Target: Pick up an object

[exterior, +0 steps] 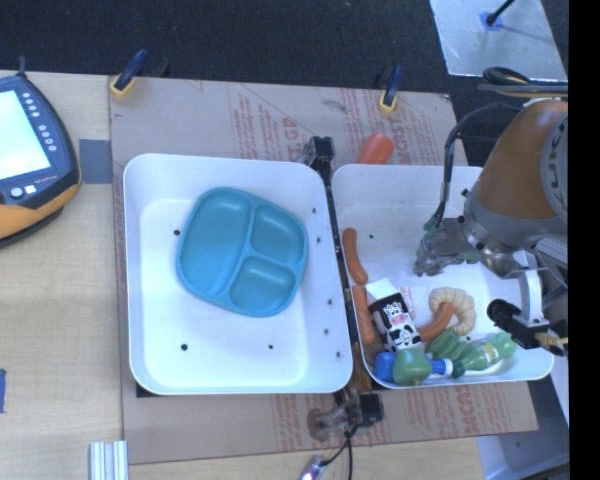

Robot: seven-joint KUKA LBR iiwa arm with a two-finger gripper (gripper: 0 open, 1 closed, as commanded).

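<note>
Reaching in from the right, the grey arm with its orange band (pixel 528 173) hangs over the right-hand shallow white bin (pixel 400 193), and its dark pincer (pixel 442 253) sits low above the bare white floor in the middle of that bin. Whether the pincer is spread or pressed together cannot be told from this slanted look down, and nothing shows between its tips.

Objects for picking are crowded toward the near corner of the right bin: a long brown sausage-shaped toy (pixel 354 258) lying along the left wall, a small white carton with black cow patches (pixel 395 318), a pale ring-shaped doughnut toy (pixel 454 306), an orange carrot-like stick (pixel 435 322), a dark green rounded toy (pixel 411 367) and a light green bottle-shaped piece (pixel 487 353). All lie apart from the pincer, nearer the camera.

A blue plastic plate with three compartments (pixel 243 252) rests in the left-hand white bin (pixel 150 358). An orange cylinder (pixel 375 149) lies on the brown cardboard sheet (pixel 270 118) behind the bins. A control tablet with an orange rim (pixel 18 158) sits on the wooden worktop (pixel 40 368) at far left.
</note>
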